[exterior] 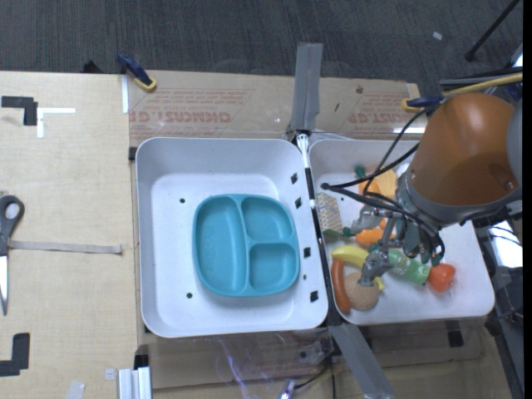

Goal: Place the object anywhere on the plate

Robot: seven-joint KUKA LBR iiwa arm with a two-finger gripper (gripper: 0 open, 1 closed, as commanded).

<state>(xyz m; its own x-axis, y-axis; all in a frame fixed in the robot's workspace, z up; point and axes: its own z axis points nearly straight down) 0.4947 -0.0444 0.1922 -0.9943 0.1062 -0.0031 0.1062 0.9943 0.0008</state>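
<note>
On the counter (66,223) at far left we note scissors (8,239). The left bin (154,248) holds the teal plate (247,244), bare. The right bin (474,298) holds toy food (366,260): a banana, a sausage, a tomato, an orange piece. The gripper (384,260) hangs just above that pile; we cannot tell its state.
</note>
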